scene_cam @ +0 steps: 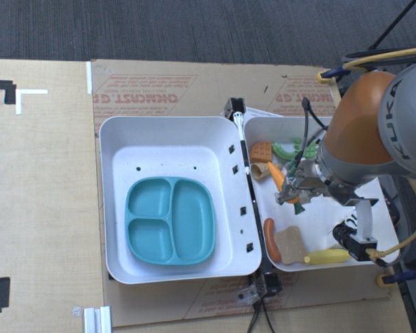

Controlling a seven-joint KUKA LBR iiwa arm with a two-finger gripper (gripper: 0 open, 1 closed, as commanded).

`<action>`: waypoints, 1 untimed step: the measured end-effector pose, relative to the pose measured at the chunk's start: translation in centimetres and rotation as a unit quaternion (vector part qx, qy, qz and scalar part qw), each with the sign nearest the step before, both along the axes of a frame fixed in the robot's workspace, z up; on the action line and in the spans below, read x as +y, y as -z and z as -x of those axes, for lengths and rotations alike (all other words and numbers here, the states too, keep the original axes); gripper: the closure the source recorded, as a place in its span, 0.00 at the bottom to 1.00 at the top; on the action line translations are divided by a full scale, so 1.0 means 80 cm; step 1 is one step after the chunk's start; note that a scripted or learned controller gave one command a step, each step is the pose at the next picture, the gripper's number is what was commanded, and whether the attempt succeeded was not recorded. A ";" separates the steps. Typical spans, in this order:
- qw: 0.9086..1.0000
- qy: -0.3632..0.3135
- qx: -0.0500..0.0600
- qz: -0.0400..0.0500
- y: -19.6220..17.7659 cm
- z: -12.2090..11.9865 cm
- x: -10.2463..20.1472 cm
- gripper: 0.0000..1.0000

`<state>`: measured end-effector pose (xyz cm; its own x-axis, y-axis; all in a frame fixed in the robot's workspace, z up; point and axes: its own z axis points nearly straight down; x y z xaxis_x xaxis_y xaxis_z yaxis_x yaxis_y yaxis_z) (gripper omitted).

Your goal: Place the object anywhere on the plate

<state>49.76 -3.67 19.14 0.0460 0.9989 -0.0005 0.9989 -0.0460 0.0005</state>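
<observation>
Orange carrot [276, 177] lies just beside the gripper [292, 193] in the right bin [392, 222].

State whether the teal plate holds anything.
Empty: the teal plate shows all three compartments bare in the left bin.

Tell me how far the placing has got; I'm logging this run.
Done: nothing lies on the teal plate in the left bin. In hand: the gripper is low in the right bin among the toy foods, near the carrot; no grasp is visible. Left: picking an object, carrying it over, setting it on the plate.
</observation>
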 end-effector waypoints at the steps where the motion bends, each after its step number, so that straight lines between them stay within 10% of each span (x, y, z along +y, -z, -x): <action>1: 0.992 0.123 0.002 0.001 -0.043 -0.062 0.009 1.00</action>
<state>54.73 -2.92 22.55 0.2878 0.9577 -0.0036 0.9577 -0.2878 -0.0024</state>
